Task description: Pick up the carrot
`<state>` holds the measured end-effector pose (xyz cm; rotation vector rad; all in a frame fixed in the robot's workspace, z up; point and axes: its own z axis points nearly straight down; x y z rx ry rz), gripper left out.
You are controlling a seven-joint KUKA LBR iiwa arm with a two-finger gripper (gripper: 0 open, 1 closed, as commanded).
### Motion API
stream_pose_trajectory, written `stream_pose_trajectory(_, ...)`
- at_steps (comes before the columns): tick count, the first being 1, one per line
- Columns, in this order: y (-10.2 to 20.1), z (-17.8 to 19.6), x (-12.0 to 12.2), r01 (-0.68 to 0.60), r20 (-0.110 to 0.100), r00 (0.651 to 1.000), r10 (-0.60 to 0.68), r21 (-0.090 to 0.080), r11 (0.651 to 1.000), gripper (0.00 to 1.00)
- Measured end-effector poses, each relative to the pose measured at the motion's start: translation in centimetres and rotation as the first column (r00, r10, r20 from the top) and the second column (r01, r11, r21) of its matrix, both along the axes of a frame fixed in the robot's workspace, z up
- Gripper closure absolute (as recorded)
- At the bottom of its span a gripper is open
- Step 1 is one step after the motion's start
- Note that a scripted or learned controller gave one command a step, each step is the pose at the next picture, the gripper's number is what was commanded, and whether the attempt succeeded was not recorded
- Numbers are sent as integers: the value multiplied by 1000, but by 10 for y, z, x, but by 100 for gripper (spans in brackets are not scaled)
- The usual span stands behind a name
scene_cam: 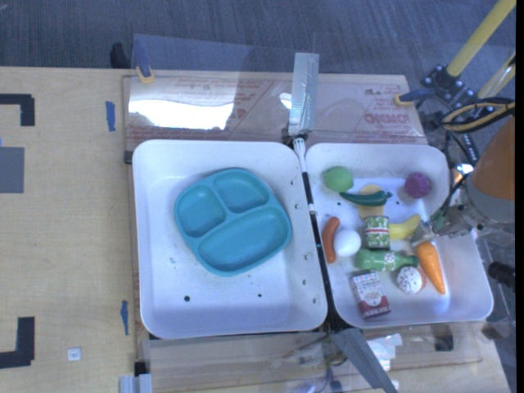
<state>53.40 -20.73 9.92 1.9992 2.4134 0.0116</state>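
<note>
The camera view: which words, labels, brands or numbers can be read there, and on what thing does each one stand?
No text can be read for certain.
Clear panel behind the right bin: faint reddish print, too blurred to read.
Small can: green and white label, too small to read.
Red carton: printed front, too small to read.

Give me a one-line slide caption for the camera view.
Gripper poised at the carrot top in the right bin; blue plate sits in the left bin.
</note>
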Motion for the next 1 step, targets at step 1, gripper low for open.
stream_pose_trajectory(1, 40, 75, 30, 41, -4, 999, -41, -1, 999, 100)
